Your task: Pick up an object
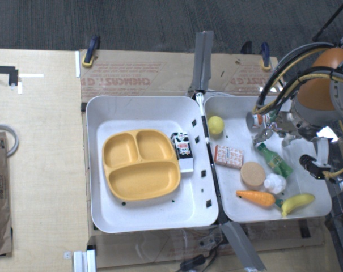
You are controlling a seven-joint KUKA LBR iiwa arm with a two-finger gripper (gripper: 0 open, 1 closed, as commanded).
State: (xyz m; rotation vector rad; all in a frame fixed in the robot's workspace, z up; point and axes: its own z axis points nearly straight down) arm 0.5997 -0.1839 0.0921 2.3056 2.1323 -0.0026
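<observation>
Camera view: my gripper hovers in right bin, just above green bottle; can't tell finger state.

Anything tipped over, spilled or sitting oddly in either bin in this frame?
Nothing spilled or damaged. The one oddity: a small black-and-white carton in the left bin lies against the right edge of the yellow divided plate rather than in a compartment. The green bottle lies on its side in the right bin.
</observation>
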